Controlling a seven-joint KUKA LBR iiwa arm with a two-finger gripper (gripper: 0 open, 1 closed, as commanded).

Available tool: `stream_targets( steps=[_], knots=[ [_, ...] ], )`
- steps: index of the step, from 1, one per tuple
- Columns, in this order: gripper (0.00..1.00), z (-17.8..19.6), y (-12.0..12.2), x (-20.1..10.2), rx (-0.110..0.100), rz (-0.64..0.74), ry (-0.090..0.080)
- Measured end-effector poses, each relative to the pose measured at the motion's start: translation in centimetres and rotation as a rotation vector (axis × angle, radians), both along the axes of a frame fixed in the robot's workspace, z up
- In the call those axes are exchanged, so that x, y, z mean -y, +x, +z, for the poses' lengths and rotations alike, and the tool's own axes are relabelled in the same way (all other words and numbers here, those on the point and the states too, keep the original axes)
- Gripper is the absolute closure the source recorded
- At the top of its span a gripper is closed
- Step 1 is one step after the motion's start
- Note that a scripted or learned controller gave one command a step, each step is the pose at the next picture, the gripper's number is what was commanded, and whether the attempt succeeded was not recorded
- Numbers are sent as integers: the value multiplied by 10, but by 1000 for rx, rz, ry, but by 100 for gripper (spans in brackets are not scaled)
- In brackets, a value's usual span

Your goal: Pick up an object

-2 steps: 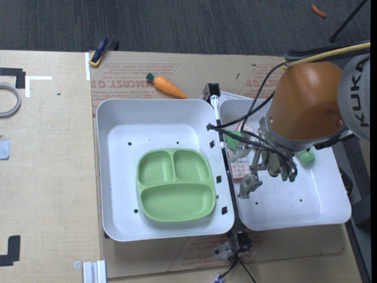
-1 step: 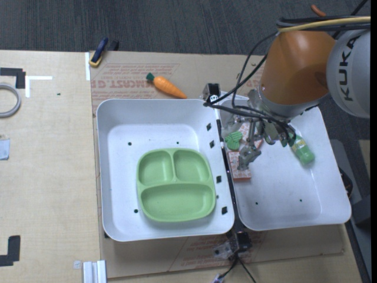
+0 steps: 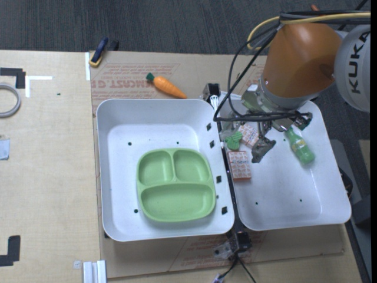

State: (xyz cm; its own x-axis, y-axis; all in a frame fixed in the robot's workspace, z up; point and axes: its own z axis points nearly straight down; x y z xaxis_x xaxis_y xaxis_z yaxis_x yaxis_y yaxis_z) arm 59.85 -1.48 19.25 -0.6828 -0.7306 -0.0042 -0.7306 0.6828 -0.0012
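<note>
- Camera view shows the gripper (image 3: pixel 263 149) hanging low in the right bin (image 3: pixel 306 208), under the arm's orange band (image 3: pixel 297 58); whether it is spread or closed I cannot tell from this angle, and nothing is visibly held.
- Its tip sits just right of a small patterned box (image 3: pixel 238 164) and below a crumpled packet (image 3: pixel 249 134) with a green piece (image 3: pixel 234 140) beside it. These crowd the bin's left wall, likely the nearest candidates for a pick.
- A green bottle (image 3: pixel 300 146) lies tilted to the gripper's right, apart from the cluster, with bare floor around it, so it probably offers the easier approach.
- That left wall hems in the box and packet, which leaves little room for a finger on that side.
- The lower half of the right bin is open floor for manoeuvring.
- Further out, the left bin (image 3: pixel 112 158) holds a green divided plate (image 3: pixel 175 184), and a toy carrot (image 3: pixel 166 85) rests on the cardboard beyond both bins.
</note>
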Motion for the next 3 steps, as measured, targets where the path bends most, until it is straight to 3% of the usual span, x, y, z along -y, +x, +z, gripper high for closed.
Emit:
stream_targets(
  steps=[1,2,3],
  knots=[
    [0,0,-18,20,-1,85,-1],
    [0,0,-19,49,1,421,-2],
    [0,-36,39,89,2,352,-1]
  ],
)
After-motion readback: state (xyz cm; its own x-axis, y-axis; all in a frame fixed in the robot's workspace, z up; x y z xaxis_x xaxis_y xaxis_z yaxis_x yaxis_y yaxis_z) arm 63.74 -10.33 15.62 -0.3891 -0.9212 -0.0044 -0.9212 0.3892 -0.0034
